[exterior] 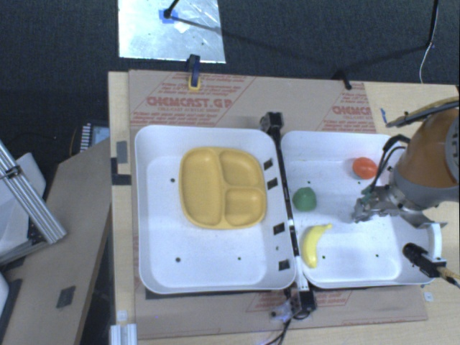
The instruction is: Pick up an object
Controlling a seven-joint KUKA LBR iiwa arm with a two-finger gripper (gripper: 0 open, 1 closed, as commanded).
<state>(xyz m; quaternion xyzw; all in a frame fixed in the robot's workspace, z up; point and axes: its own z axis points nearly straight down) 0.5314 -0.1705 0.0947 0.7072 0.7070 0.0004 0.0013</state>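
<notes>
My jaws (361, 211) hang low over the floor of the right bin (345, 268), and from this slant I cannot tell how they are set; nothing shows between them. I judge I am in the approach step: poised among the things, with no pick made yet.

Nearest to me, at about eight o'clock, lies the banana (313, 241), yellow and curved, flat on the bin floor close to the divider (284, 192). At nine o'clock sits the green ball (305, 198), small, round and dull, also near the divider. At twelve o'clock, just beside my wrist cables, is the orange ball (364, 167), smooth and roundish. All three lie apart from each other and from me.

The next move, as I read it, calls for choosing one, centring over it, and descending until it sits between my tips before closing. The banana looks the easiest, gripped across its narrow body; the round ones may roll away.

Farther out at nine o'clock, the left bin (158, 264) holds a yellow divided plate (220, 187). Both bins rest on a cardboard sheet (215, 100) on the tabletop (118, 106).
</notes>
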